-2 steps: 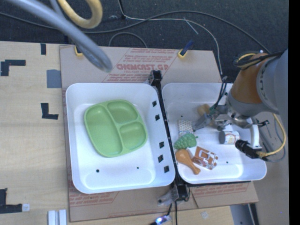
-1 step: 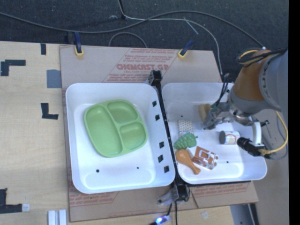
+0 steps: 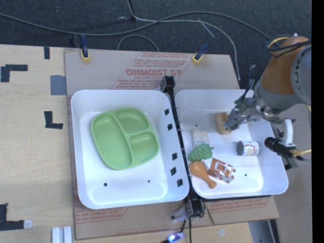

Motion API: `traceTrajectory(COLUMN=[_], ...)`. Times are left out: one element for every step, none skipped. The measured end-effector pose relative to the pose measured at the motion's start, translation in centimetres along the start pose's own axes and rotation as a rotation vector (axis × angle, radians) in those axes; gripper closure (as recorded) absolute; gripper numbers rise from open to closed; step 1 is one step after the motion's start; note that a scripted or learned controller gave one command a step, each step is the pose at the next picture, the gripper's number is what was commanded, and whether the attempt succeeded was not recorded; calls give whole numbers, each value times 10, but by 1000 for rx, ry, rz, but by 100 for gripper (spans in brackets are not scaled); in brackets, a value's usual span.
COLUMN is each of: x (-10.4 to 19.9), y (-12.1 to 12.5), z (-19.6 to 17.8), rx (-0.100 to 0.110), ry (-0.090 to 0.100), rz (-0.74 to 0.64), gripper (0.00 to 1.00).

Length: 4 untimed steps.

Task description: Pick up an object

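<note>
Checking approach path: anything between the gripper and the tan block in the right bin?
Nothing visible. The gripper is already right at the tan block, near the right bin's back wall. The can and patterned card lie off to the sides.

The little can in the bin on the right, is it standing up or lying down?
Lying down. The small can rests on its side on the floor of the right bin, its round end facing left and its label band running around it.
</note>
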<state>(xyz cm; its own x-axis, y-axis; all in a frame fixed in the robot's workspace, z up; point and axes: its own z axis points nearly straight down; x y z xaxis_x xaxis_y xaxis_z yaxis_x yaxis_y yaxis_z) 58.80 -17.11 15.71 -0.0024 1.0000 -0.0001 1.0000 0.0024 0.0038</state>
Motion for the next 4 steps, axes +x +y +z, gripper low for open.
traceTrajectory(x=[1, 60, 106, 150], y=[1, -4, 1, 5], z=[-48, -52, -60, -57], rx=[3, 6, 4, 6], ry=[0, 2, 1, 1], rz=[0, -4, -4, -3], gripper=[100, 100, 100, 100])
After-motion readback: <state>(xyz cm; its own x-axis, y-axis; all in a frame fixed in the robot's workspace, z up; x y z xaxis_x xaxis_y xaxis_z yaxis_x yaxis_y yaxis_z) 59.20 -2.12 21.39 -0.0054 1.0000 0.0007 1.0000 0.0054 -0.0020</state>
